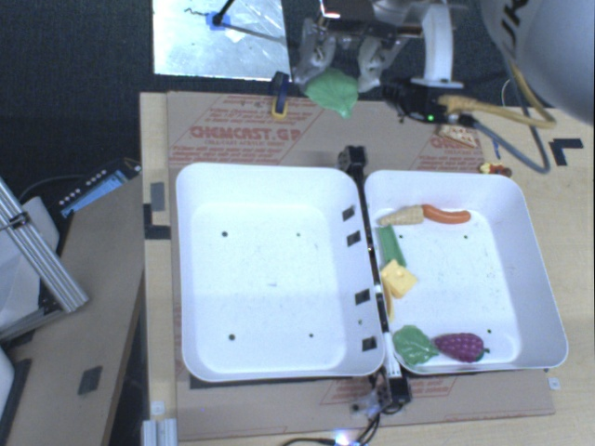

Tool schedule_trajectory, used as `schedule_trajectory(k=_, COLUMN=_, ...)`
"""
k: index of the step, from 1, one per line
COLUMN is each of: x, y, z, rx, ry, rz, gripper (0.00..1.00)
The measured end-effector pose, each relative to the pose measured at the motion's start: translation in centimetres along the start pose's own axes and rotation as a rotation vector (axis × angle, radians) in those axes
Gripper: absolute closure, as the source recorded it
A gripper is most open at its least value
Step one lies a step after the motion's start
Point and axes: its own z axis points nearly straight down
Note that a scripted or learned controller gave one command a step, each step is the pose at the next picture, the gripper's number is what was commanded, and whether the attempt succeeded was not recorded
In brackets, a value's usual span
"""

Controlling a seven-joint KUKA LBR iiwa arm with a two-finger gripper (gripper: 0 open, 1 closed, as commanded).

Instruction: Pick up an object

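The gripper (339, 63) hangs high above the bench, beyond the far edge of the 2 bins, with its 2 fingers (316, 56) closed part-way around a green leaf-shaped piece (333, 91). The piece sits between and just below the jaws, its pale green body bulging out under them. Its long axis runs at a slant, from the upper left near the left finger down to a blunt tip at the lower right.

Below the jaws lies open brown board, with a blue-and-yellow clamp (279, 96) just to their left. Nothing crowds the held piece on any side.

Further toward the camera, the left bin (200, 203) lies down and left of the jaws, and the right bin (535, 249) down and right, the 2 meeting at a black hinge line almost straight below the gripper. In the right bin, well apart from the jaws, lie a sausage (446, 216), a corn cob (402, 216), a green stick (390, 246), a yellow cheese wedge (398, 279), a green leaf (414, 345) and a purple bunch of grapes (459, 347), the last 2 against the near wall.
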Motion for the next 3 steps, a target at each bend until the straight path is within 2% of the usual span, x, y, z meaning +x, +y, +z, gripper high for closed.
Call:
schedule_trajectory(k=1, x=-3.1, y=6.9, z=-2.0, rx=-0.002, ry=0.002, rz=-0.002, gripper=1.00)
schedule_trajectory(k=2, x=-11.0, y=6.7, z=1.2, rx=0.005, ry=-0.002, rz=0.003, gripper=1.00)
schedule_trajectory(k=3, x=-8.9, y=6.7, z=-2.1, rx=-0.001, ry=0.001, rz=-0.008, gripper=1.00)
